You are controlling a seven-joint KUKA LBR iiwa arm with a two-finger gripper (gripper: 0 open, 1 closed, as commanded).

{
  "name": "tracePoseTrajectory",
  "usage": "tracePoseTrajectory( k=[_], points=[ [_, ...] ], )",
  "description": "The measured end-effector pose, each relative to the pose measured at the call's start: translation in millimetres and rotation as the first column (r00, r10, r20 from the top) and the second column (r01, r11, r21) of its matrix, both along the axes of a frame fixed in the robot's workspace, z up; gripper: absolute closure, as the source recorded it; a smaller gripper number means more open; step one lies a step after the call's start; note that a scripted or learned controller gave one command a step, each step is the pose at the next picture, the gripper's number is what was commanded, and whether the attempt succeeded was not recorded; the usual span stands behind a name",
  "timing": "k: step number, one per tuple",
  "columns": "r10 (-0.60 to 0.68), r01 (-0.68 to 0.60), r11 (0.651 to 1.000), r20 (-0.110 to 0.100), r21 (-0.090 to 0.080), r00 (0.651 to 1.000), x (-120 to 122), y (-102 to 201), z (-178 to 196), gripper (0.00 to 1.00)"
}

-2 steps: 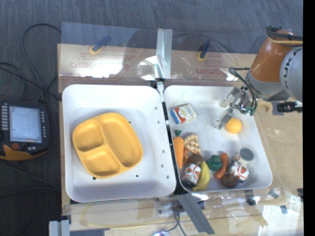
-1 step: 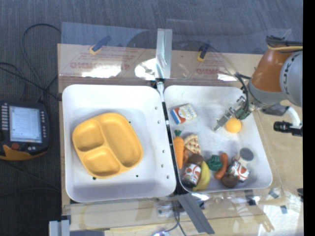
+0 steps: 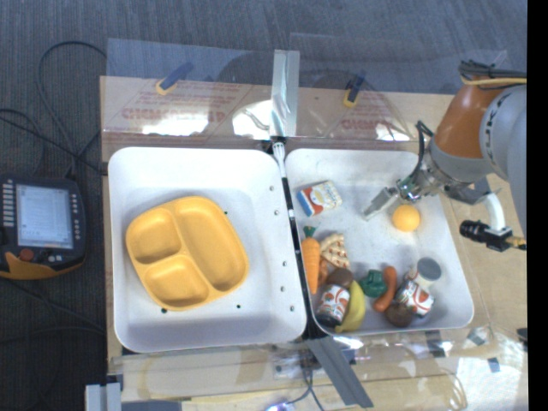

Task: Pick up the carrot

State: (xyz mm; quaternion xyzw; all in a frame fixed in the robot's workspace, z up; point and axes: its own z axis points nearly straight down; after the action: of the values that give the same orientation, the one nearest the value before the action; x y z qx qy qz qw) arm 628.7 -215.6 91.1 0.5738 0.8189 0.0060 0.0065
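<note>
Over the right bin's (image 3: 458, 255) upper half hangs my claw (image 3: 385, 199), holding nothing that I can see; whether it is spread or clenched I cannot tell. Just beside it lies a yellow ball (image 3: 406, 218). Well apart, the carrot (image 3: 310, 264) lies along the bin's left wall.

**Grey arm, orange band, slim metal hand**

The arm (image 3: 505, 131) is smooth grey with a rounded orange band (image 3: 467, 127) above its wrist. Dark cables run along the wrist section. The hand (image 3: 383, 200) is slender, silvery grey metal. A white and black fitting (image 3: 486, 228) juts beneath the arm's right side.
</note>
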Motion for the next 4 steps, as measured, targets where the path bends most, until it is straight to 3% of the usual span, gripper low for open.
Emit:
tracePoseTrajectory(
  k=[1,2,3,4],
  points=[
    [0.111,-0.111,0.994,-0.002,-0.006,0.994,-10.3,-2.6,0.1,0.00],
    [0.117,-0.117,0.993,-0.002,-0.007,0.993,-16.0,-2.7,0.2,0.00],
    [0.119,-0.119,0.993,0.003,-0.012,0.993,-14.5,-3.0,11.8,1.00],
    [0.305,-0.305,0.952,0.000,-0.015,0.952,-48.4,-7.6,2.1,1.00]
  ],
)
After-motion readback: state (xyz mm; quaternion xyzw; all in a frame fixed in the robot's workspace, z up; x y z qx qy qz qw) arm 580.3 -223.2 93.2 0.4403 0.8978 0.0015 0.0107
